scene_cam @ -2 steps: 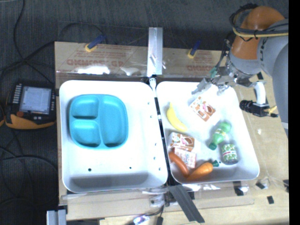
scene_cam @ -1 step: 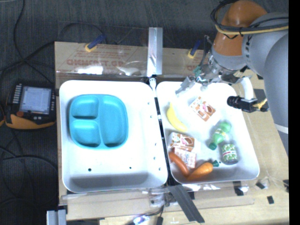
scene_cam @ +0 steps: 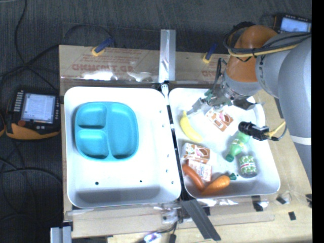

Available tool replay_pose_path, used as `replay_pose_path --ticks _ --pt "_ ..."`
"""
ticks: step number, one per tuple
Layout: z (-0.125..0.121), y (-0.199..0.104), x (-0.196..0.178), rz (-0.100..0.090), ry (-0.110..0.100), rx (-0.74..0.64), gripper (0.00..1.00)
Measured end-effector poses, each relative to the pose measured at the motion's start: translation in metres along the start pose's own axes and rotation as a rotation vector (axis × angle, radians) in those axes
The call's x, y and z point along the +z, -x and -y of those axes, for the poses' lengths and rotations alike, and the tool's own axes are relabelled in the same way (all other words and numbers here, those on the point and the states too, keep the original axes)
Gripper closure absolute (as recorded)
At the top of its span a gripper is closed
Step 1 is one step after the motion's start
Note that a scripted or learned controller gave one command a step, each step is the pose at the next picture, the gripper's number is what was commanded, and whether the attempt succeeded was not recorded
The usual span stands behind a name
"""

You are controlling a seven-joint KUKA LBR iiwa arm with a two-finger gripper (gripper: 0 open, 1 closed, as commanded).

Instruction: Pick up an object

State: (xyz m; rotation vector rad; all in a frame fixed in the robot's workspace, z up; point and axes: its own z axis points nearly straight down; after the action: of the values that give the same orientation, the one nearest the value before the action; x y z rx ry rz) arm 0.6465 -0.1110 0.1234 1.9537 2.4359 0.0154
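Two white bins share our bench, and our gripper (scene_cam: 208,101), jaw state we cannot tell, hovers near the banana (scene_cam: 190,129), likely light, soft, best pinched midway.

Bench (scene_cam: 76,59): tan board top, faded red lettering along the far edge. Two shallow white bins sit on it side by side, touching at the centre: left bin (scene_cam: 73,186), right bin (scene_cam: 271,184). Metal upright bar (scene_cam: 167,54) at the far edge above the seam. Yellow clamps at far left (scene_cam: 103,46) and far right (scene_cam: 209,55). Small dark bits, possibly screws (scene_cam: 291,215), on the near right corner.
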Motion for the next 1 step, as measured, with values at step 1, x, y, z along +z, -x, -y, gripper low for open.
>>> replay_pose_path --ticks 1 --pt "-0.0059 0.0434 0.0138 0.002 0.021 0.149 0.0"
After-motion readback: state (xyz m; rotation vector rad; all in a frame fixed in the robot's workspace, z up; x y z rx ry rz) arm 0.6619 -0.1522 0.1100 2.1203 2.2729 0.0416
